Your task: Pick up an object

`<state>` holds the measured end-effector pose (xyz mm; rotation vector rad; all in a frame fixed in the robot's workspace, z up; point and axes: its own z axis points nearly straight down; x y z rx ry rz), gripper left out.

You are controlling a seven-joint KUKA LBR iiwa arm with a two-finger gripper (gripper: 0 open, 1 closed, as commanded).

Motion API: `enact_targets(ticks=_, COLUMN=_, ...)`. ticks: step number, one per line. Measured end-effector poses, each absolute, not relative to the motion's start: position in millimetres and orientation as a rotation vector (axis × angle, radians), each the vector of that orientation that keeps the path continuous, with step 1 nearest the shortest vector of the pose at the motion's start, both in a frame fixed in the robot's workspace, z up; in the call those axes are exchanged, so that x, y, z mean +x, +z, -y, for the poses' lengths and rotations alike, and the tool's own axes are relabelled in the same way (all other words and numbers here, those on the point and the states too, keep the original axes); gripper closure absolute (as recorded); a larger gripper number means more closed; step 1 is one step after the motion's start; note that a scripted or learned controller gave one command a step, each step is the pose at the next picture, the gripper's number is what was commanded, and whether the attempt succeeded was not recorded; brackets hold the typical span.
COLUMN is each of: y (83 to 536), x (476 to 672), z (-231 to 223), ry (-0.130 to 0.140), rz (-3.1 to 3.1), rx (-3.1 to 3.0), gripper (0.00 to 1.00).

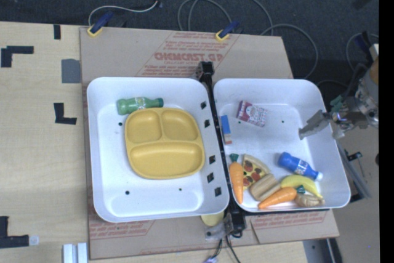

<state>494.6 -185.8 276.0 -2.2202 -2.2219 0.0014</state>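
Note:
The right bin holds several toy foods. A red and white carton lies near its back. A blue bottle lies toward the front right, with a banana and an orange carrot just in front of it. A pizza slice, a sausage and a second carrot crowd the front left corner. A small blue block rests against the left wall. My gripper hangs over the bin's right rim, above and behind the blue bottle, with nothing seen in it.
The left bin carries a yellow divided plate and a green bottle behind it. A black divider separates the bins. Cables loop across the dark floor at the back.

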Motion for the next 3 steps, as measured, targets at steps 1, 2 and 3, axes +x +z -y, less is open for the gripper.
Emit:
enact_targets(ticks=1, y=171.3, x=502.7, z=189.5, ry=0.008, rz=2.215, rx=-2.214, gripper=0.0)
enact_targets(ticks=2, y=81.8, x=497.3, z=184.7, ry=-0.001, rz=2.226, rx=-2.225, gripper=0.0)
enact_targets(ticks=3, y=194.7, x=532.3, z=73.2, ry=-0.011, rz=2.238, rx=-2.211, gripper=0.0)
